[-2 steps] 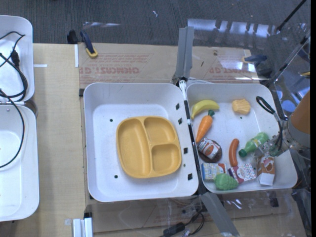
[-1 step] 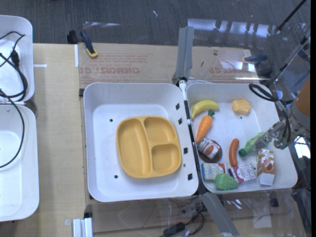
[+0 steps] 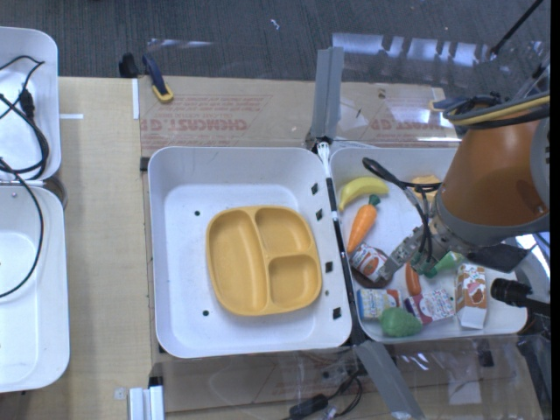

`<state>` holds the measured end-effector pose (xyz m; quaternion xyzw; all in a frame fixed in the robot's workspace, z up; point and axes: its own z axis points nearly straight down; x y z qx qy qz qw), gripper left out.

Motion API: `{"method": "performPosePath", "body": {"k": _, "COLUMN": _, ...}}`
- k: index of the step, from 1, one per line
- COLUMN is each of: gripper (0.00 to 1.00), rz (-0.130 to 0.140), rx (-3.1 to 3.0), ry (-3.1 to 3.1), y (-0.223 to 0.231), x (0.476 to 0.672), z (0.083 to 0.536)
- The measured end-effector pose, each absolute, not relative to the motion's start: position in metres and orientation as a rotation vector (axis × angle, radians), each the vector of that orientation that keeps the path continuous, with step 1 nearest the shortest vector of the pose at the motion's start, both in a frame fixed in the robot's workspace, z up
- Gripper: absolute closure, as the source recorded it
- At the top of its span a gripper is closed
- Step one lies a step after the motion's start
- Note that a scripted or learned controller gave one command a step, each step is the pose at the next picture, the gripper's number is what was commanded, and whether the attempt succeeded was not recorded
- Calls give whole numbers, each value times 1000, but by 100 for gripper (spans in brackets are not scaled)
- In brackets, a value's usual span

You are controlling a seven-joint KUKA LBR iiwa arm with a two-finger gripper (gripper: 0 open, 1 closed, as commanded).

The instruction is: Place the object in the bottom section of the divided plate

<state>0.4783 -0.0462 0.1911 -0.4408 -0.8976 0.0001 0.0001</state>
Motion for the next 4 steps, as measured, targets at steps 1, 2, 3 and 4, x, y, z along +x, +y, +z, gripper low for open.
{"method": "performPosePath", "body": {"k": 1, "gripper": 100, "rz": -1, "rx": -1184, "ry": -2913, "y": 15, "x": 479, "z": 213}}
{"method": "performPosePath", "body": {"k": 2, "gripper": 100, "rz": 1, "rx": -1005, "ry": -2977, "y": 97, "x": 501, "z": 203}}
{"method": "performPosePath", "body": {"k": 3, "gripper": 100, "rz": 2, "rx": -998, "ry": -2979, "y": 199, "x": 510, "z": 202}}
{"method": "performPosePath", "body": {"k": 4, "gripper": 100, "rz": 2, "rx": -630, "ry": -3076, "y": 154, "x": 478, "z": 152}}
